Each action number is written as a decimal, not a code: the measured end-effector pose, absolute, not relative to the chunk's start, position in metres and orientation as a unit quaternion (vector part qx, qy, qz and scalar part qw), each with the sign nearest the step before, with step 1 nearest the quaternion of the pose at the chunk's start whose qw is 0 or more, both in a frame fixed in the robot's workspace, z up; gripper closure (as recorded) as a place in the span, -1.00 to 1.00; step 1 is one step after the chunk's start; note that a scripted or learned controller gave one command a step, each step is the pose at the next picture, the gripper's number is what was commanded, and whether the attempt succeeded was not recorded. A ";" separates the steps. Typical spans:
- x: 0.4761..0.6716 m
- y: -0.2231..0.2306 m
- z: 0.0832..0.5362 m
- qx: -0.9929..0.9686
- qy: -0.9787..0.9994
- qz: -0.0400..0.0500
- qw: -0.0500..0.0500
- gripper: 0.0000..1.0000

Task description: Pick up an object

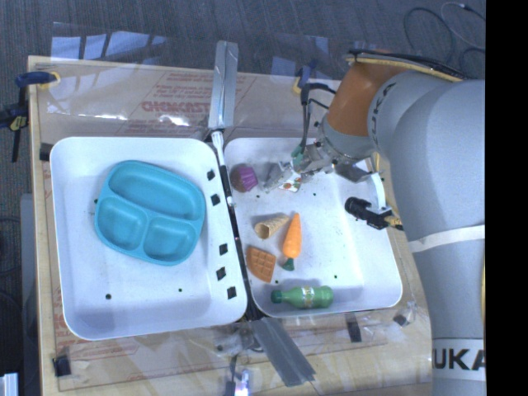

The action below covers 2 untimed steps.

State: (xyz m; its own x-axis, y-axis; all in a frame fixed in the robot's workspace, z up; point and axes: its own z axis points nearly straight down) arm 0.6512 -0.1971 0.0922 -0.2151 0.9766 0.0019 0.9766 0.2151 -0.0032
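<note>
pincer (290, 169) beside purple ball (243, 177), above cone (271, 224).

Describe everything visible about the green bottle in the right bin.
The small green plastic-looking bottle lies on its side along the near wall of the right white bin, with a pale label band around its middle. Its ends are too blurred to tell the cap. It lies below the orange toy carrot; nothing visibly touches it.

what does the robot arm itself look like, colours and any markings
The arm is bulky, rounded and light grey, with an orange band above the wrist. Black letters "UKA" show low on its body. Thin dark cables run by the small metallic gripper.
</note>
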 end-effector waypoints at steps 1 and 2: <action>0.652 -0.196 0.103 -0.625 -0.781 0.001 0.002 1.00; 0.658 -0.109 0.196 -0.598 -0.801 0.000 -0.001 1.00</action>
State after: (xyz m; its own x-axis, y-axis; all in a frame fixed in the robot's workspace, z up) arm 0.6579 -0.1092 0.1957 -0.2839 0.9589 -0.0007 0.9589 0.2839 0.0011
